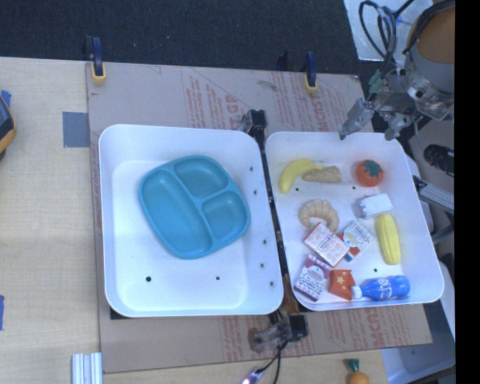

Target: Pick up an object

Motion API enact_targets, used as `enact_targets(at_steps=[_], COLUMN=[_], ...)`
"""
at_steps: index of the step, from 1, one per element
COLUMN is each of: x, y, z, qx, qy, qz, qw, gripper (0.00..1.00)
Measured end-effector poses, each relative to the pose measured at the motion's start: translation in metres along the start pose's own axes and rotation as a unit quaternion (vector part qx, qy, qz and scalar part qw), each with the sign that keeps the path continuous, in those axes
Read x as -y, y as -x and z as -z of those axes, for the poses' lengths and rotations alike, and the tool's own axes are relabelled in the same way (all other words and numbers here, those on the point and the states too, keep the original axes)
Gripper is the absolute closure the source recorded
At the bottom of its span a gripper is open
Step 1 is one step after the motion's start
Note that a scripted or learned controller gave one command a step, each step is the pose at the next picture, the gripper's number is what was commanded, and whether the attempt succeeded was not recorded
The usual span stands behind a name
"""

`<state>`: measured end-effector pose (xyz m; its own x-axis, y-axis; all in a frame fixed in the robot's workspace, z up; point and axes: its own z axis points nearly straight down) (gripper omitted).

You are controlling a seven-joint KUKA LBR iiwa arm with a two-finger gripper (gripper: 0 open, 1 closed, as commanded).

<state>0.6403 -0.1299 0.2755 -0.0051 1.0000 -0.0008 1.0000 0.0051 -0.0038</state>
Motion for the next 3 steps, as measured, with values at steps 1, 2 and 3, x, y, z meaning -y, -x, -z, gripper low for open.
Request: enact_targets(at_steps=[1, 2, 3], x=[0.051, 0.056, 0.055], y=[0.044, -0.027, -0.025], z=[-0.090, -0.185, -0.173], qx=[0.000, 0.000, 0.001], qy=[-0.001, -0.001, 0.000], qz=[0.000, 0.001, 0.002], qw=[1.0000, 1.0000, 1.0000], gripper=[0.00, 0.00, 1.00])
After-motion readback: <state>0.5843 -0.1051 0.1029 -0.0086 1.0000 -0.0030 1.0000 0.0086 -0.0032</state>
